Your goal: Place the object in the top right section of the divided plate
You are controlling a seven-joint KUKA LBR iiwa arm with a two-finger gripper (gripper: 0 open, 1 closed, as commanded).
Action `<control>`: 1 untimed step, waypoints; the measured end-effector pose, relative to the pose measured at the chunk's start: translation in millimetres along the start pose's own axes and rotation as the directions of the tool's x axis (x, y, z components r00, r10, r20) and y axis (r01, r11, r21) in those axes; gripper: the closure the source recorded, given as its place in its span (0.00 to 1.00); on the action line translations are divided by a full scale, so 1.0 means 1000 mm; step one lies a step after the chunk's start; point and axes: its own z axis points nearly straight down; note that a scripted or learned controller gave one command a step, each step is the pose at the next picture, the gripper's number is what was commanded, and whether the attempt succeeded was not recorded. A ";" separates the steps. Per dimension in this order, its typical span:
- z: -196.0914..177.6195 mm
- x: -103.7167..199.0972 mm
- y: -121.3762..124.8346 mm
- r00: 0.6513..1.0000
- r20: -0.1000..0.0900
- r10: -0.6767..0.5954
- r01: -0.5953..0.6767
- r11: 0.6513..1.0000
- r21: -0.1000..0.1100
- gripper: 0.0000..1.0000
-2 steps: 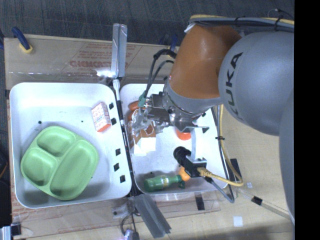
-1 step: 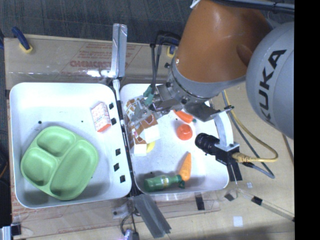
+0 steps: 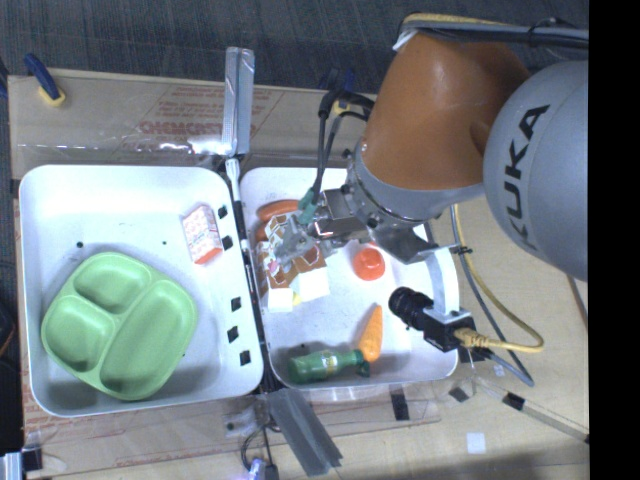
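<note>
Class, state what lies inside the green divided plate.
The green divided plate in the left bin has nothing visible in its three sections. A small carton lies beside it.

Pale green divided plate (image 3: 118, 324) in white bin (image 3: 60, 183); red-and-white carton (image 3: 202, 235); orange carrot (image 3: 371, 332), dark green bottle (image 3: 327, 364), red-orange tomato (image 3: 369, 262); grey arm (image 3: 540, 158) with orange band (image 3: 440, 108)

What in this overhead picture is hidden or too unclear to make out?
- Gripper: its tips blur into the clutter in the right bin, so what it touches is unclear.
- Items beneath it: partly covered by the arm, hard to name.
- Small box in the left bin: print too small to read.
- Green bottle: label blurred.
- Green divided plate: fully visible.
</note>
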 end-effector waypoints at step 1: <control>0.097 -0.124 -0.017 1.000 0.000 -0.013 0.013 1.000 0.001 1.00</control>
